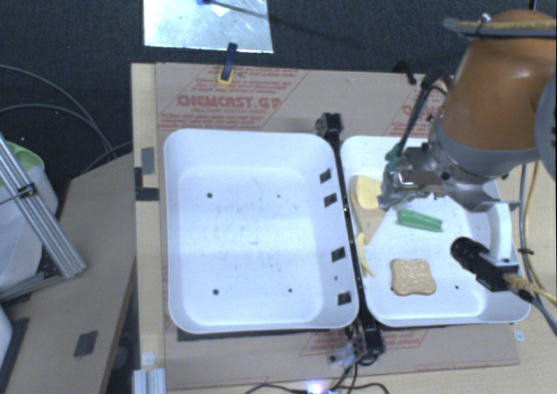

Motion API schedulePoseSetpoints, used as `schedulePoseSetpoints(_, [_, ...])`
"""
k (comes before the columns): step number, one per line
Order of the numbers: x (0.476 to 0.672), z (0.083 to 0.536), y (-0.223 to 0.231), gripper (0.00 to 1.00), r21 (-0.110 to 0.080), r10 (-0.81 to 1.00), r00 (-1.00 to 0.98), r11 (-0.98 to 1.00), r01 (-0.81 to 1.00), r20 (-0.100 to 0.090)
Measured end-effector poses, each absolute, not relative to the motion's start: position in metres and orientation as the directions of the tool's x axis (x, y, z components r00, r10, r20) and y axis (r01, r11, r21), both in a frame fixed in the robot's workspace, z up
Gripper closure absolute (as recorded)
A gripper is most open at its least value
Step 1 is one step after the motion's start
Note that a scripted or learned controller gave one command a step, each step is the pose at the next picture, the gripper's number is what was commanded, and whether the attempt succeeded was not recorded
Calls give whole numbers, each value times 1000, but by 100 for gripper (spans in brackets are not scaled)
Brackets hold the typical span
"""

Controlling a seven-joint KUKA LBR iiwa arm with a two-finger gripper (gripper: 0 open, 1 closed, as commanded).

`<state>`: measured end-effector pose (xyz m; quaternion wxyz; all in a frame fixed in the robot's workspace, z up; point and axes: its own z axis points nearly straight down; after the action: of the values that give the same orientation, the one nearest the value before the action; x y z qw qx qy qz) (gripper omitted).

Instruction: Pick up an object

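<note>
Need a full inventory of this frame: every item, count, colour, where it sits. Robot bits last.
left bin: 1, white, left half of the board
right bin: 1, white, right half of the board
green piece: 1, green, middle of right bin
toast-like square: 1, tan, front of right bin
yellow piece: 1, pale yellow, by right bin's left wall
wedge: 1, pale tan, just in front of the yellow piece
cardboard board: 1, brown with red print, under both bins
metal sheet: 1, silver, on dark floor behind the board
clamp: 1, blue and yellow, board's back edge
aluminium rail: 1, silver, far left
arm: 1, orange over grey, above right bin
claw: 1, grey, beside the yellow piece
</note>
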<state>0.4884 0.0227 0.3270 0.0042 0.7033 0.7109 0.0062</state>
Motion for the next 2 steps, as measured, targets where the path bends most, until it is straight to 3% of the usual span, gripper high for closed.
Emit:
schedulePoseSetpoints(1, [487, 334, 94, 100, 3, 1000, -10, 10, 1000, 2])
schedulePoseSetpoints(2, [487, 450, 52, 100, 15, 1000, -3, 3, 1000, 2])
